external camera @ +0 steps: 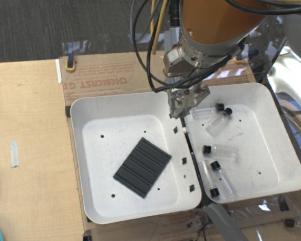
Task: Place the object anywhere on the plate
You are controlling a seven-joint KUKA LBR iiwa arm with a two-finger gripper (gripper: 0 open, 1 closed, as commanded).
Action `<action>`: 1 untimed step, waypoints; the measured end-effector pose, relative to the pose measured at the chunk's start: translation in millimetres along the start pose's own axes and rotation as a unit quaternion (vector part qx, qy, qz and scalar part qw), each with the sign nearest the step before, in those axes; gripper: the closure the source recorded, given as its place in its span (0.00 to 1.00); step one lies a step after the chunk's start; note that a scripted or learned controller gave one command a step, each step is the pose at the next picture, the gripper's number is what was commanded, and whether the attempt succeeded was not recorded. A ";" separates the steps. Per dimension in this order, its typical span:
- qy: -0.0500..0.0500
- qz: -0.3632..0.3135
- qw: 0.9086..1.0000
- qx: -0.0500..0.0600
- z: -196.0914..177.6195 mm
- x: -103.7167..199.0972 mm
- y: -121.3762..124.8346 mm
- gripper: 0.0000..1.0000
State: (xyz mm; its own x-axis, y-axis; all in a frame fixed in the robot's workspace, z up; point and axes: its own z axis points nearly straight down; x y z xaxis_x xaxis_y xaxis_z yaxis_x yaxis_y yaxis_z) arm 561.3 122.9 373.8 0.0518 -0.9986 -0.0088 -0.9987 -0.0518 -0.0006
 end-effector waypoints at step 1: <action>0.002 -0.199 0.980 -0.003 75.5 -1.7 61.8 1.00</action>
State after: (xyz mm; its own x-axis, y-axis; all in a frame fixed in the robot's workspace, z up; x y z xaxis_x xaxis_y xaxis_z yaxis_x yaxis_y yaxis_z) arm 499.5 122.1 298.3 0.4381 -0.8989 -0.0045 -0.8989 -0.4381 0.0024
